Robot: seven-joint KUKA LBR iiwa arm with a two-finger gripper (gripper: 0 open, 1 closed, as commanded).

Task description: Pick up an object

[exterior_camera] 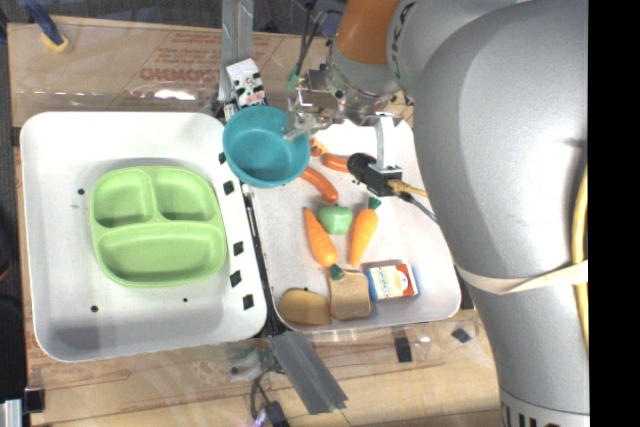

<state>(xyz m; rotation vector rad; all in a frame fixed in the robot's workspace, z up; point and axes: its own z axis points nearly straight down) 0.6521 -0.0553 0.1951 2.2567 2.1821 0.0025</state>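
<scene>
The gripper (298,123) hung over the far left corner of the right bin (412,237), at the end of the grey arm that reached in from the right. The blue bowl (262,148) sat right against it. The bowl's right rim met the gripper's tip, and the rest of the bowl spread out to the left and a little toward the camera. The bowl lay across the divide between the two bins, with its opening tipped partly toward the camera so that the inside showed. The metal of the gripper overlapped the rim, but how far the gripper was open, and whether it had any hold on the bowl, could not be told from this slant.

The left bin (40,147) held a green divided plate (155,223), lying flat near the middle and well apart from the bowl.

In the right bin, a sausage (320,183) lay just beside the bowl's near right edge. Nearer the camera were a small green piece (337,219) (fruit or pepper, too small to tell) with a carrot (320,238) on its left and a second carrot (362,233) on its right. Along the near wall sat a brown rounded piece (304,307), a slice of bread (350,295) touching it, and a small blue and orange carton (390,281) just beside the bread.
</scene>
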